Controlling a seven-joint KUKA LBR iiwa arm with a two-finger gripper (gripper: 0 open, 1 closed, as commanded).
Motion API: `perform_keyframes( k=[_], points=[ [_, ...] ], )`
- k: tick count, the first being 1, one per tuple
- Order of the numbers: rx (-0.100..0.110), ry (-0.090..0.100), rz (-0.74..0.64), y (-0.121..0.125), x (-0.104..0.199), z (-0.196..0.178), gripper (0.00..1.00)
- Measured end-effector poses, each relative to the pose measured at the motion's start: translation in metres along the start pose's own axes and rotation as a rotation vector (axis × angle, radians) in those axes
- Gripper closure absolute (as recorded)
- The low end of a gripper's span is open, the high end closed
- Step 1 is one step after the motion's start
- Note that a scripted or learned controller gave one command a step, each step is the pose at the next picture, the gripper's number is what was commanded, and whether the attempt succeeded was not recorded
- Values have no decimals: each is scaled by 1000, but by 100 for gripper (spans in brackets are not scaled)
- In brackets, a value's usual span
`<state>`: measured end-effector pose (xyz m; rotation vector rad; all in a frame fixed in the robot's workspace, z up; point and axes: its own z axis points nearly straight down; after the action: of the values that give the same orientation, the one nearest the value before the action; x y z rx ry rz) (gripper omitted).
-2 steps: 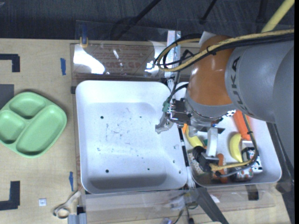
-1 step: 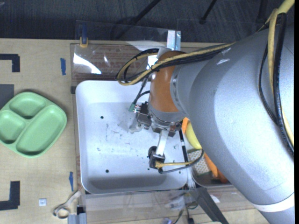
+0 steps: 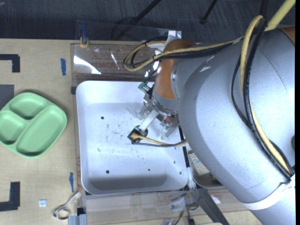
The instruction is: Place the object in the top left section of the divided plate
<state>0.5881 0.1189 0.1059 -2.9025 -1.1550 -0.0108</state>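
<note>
A green divided plate (image 3: 32,124) rests on the wooden bench, left of the bins. It has two small sections on its upper left and one long section on its right, and all three hold nothing. My gripper (image 3: 155,120) is low inside the left white bin (image 3: 93,172), near that bin's right wall and pointing down at its floor. The bin floor around the gripper shows only dark scuff marks. The bulky grey arm (image 3: 234,107) hides whatever lies beneath it.
The arm covers nearly all of the right bin; a sliver of something pale and speckled (image 3: 198,165) shows at its left edge. A clear plastic sheet (image 3: 108,55) lies behind the left bin. Blue tape and black marks dot the bench.
</note>
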Motion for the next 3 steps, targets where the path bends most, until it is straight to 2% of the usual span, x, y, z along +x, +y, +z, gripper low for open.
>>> perform_keyframes(
  k=[1,2,3],
  points=[
    [-12,-14,67,15,-70,-169,0],
    [-12,1,45,-45,-74,-52,0],
    [-14,-13,224,-45,-104,-79,0]
  ],
)
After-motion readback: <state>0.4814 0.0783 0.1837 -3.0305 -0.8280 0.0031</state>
